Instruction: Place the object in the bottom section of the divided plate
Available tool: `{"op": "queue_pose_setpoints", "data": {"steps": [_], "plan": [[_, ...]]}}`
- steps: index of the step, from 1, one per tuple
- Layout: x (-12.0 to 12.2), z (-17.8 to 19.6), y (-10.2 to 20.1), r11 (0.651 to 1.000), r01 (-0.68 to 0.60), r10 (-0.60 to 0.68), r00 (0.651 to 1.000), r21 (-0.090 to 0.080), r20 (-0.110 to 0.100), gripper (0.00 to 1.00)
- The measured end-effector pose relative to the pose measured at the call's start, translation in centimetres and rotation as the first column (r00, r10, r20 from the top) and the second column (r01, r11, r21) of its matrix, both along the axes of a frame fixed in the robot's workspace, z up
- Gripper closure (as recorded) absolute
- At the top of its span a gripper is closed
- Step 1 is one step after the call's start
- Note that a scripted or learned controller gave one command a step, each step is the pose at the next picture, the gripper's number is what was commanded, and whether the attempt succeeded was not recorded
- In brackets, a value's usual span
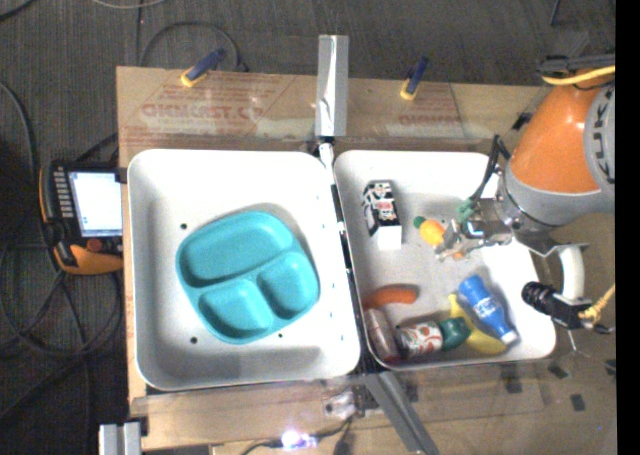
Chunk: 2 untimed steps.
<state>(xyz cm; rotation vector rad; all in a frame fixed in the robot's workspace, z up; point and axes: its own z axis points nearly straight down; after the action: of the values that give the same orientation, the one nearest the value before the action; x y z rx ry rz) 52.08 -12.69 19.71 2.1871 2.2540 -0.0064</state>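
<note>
Orange and grey, my arm (570, 158) bulks largest in the camera view, reaching in from the right over the right bin (545, 343). Its tool (455, 238) sits low by a small yellow-and-orange object (431, 232), which I take to be the thing to move; it lies in the upper middle of that bin, just beside the tool tip. I cannot tell whether the tool is open, closed or already gripping, because the wrist and cabling crowd that spot.

My target is the teal divided plate (250, 273) in the left bin (150, 343), well apart from the tool. Judging by its layout, the bottom section is one of the two smaller wells toward the lower edge, though the plate sits turned, so I would confirm which before releasing.

To do this step well, I would centre the tool on the yellow piece, clear of the black-and-white carton (381, 209), and lift straight up before crossing the bin walls.

Bottom clutter, a blue bottle (484, 309), an orange sausage-like item (393, 295) and a can (420, 338), overlaps and is hard to separate.
</note>
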Motion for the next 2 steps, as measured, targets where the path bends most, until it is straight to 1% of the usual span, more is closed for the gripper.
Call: {"op": "queue_pose_setpoints", "data": {"steps": [1,2], "plan": [[0.7,-1.5,9.7,0.998,-0.055,0.055,0.998,0.004,-0.002,1.0],[0.6,-1.4,13.9,0.905,-0.425,0.425,0.905,0.004,0.0,1.0]]}}
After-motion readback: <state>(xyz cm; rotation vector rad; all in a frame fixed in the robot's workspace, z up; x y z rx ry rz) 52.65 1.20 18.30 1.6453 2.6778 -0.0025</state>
